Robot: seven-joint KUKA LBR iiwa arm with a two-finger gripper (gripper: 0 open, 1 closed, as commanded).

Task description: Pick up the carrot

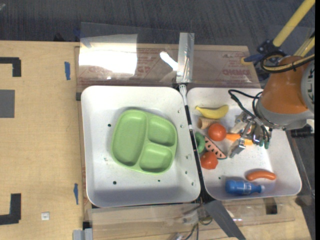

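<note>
The carrot [231, 137] is a small orange stick lying on the floor of the right bin [285, 159], just right of a red tomato [217, 132]. My gripper [244, 136] hangs low over the carrot's right part and covers it. It is open, with one finger on the near side and one on the far side of the carrot. The carrot's left end sticks out from under it toward the tomato. The carrot rests on the bin floor.
The right bin also holds a banana [212, 112], a watermelon slice [215, 148], a red fruit [209, 161], a green item [200, 143], an orange-red sausage [260, 175] and a blue bottle [243, 187]. A green divided plate [144, 141] sits in the left bin [95, 149].
</note>
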